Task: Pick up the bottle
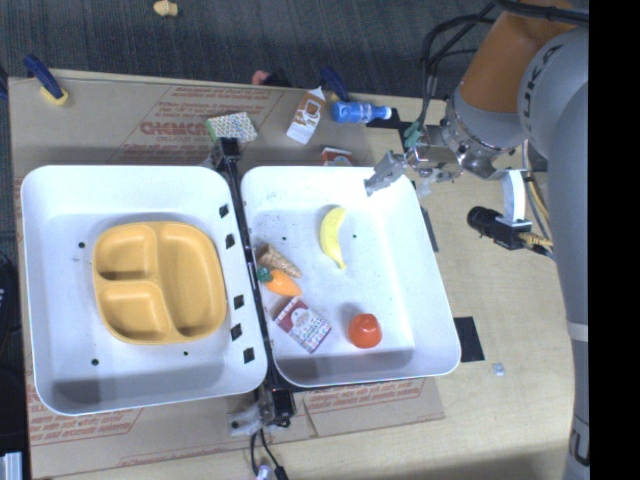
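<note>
A small blue bottle (356,113) with a pale cap end lies on its side on the cardboard behind the right bin (430,298), outside both bins. My gripper (397,169) hangs over the far right corner of that bin, below and to the right of the bottle, about a hand's width from it. I see nothing held in the gripper. The grey arm with its orange band (510,53) comes in from the upper right.
The right bin holds a banana (333,235), a carrot (281,283), a red fruit (365,330) and a small packet (302,325). A yellow divided plate (160,280) lies in the left bin (40,268). A small carton (306,116) and a patterned packet (232,126) lie near the bottle.
</note>
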